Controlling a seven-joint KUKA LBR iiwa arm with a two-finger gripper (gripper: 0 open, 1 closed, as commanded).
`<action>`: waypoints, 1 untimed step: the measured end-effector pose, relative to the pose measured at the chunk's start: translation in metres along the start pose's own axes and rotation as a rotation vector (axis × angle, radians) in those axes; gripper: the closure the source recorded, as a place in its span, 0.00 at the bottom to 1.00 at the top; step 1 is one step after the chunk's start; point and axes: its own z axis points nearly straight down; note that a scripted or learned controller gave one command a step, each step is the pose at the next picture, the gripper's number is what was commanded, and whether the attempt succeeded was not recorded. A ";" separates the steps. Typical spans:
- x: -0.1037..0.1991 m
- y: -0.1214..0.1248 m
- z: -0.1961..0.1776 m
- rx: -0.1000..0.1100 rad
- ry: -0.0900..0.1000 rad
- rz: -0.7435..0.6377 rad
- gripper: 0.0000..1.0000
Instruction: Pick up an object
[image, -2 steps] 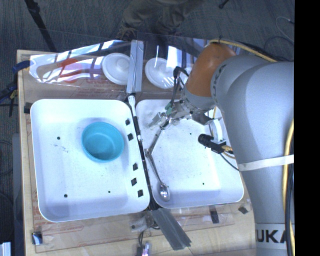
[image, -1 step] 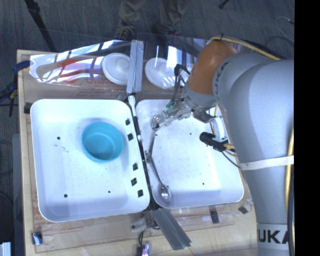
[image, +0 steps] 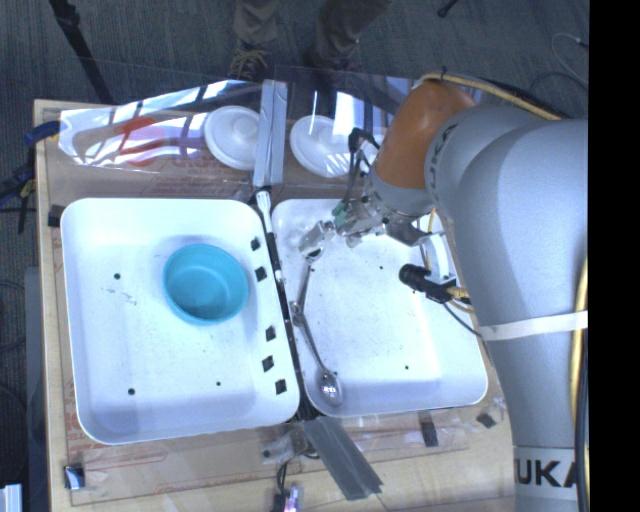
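A long metal spoon (image: 312, 330) lies in the right bin (image: 440, 385) along its left wall, bowl end toward the front and handle end toward the back. My gripper (image: 328, 230) is low over the back left corner of that bin, right at the handle's far end. Nothing can be seen between its tips, and the wrist hides part of them. A blue bowl (image: 206, 283) sits upright in the left bin (image: 110, 400), a little back of centre and well to the left of the gripper.
The grey arm (image: 510, 230) covers the right bin's right side and back corner. A black plug with a yellow wire (image: 425, 282) hangs off it over that bin. A divider (image: 278, 330) runs between the bins. Two white round discs (image: 235, 135) lie behind them.
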 end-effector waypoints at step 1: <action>0.039 -0.030 0.010 -0.003 -0.003 0.009 0.00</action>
